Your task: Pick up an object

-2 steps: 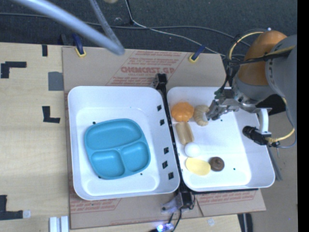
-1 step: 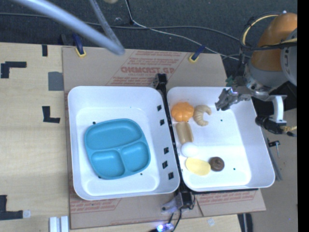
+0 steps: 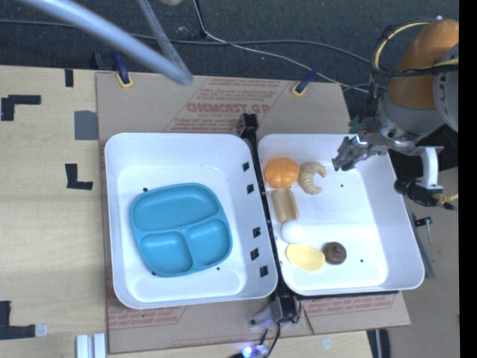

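Bins sit side by side: the left bin holds a blue divided plate; along the right bin's left edge cluster an orange, croissant, beige roll, yellow lemon and brown ball. Gripper hovers near its top right corner, holding nothing, fingers narrow. I'd aim for the nearby croissant, squarely.

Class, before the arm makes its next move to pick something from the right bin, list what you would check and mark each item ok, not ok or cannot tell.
1. Gripper above the right bin: ok.
2. Nothing between its fingers: ok.
3. Fingers open enough: cannot tell.
4. Croissant nearest and reachable: ok.
5. Croissant free of the orange: not ok, they seem to touch.
6. Blue divided plate out of the way, in the left bin: ok.
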Controlling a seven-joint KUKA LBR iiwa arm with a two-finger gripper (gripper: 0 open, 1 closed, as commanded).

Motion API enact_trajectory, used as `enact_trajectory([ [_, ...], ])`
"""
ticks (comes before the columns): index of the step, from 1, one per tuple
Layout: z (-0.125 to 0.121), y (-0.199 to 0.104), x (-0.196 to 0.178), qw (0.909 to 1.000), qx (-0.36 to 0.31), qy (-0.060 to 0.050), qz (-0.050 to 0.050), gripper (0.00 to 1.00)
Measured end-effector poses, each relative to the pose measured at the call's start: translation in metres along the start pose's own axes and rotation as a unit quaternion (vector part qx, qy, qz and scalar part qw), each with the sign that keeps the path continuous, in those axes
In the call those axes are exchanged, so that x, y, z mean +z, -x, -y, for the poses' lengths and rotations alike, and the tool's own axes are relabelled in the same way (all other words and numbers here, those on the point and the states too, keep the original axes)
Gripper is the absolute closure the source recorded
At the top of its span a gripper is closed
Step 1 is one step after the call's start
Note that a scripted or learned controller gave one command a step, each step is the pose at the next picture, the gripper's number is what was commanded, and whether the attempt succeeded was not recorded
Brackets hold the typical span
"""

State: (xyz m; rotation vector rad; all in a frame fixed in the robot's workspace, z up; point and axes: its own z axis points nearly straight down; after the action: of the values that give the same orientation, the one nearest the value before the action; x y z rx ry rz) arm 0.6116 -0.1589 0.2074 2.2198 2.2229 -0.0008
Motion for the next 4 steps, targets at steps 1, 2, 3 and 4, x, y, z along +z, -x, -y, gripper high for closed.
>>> enact_trajectory([
  [1,-0.004,-0.053,0.008,1.0000,-0.002,-0.001,-0.001,1.00],
  [2,0.001,-0.107,0.012,1.0000,-0.002,-0.001,-0.001,1.00],
  [3,0.005,-0.155,0.007,1.0000,-0.002,-0.001,-0.001,1.00],
  [4,-0.006,-0.199,0.005,1.0000,-0.002,0.000,-0.001,1.00],
])
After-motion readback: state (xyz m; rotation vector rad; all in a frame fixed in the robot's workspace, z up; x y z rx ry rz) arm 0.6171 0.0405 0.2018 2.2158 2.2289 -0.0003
